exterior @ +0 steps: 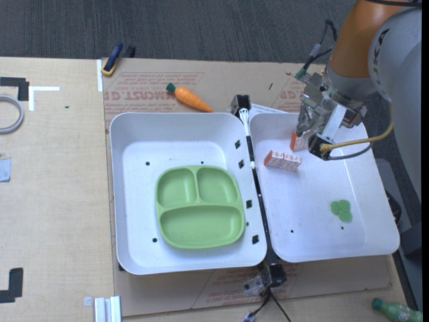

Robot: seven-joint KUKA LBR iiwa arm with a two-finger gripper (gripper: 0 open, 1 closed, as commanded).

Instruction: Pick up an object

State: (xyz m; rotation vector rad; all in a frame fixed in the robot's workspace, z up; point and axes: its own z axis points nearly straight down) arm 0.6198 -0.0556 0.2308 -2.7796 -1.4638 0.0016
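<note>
A grey ring [9,115] is cut off by the frame's left edge, and next comes the left shallow white bin [127,200] holding a light green three-compartment plastic plate [199,206], with an orange toy carrot [190,97] on the cardboard behind it. In the right shallow white bin [365,237] a small orange-and-white carton [282,160] lies near the back, a small orange block [293,140] just behind it, partly hidden by the gripper [310,134]. Whether its jaws are apart or together I cannot tell; a small green lump [342,210], too small to identify, lies farther right.

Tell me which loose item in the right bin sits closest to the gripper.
The small orange-and-white box, lying near the right bin's upper left corner, just below-left of the gripper. The green broccoli piece lies much farther off, toward the lower right.
</note>
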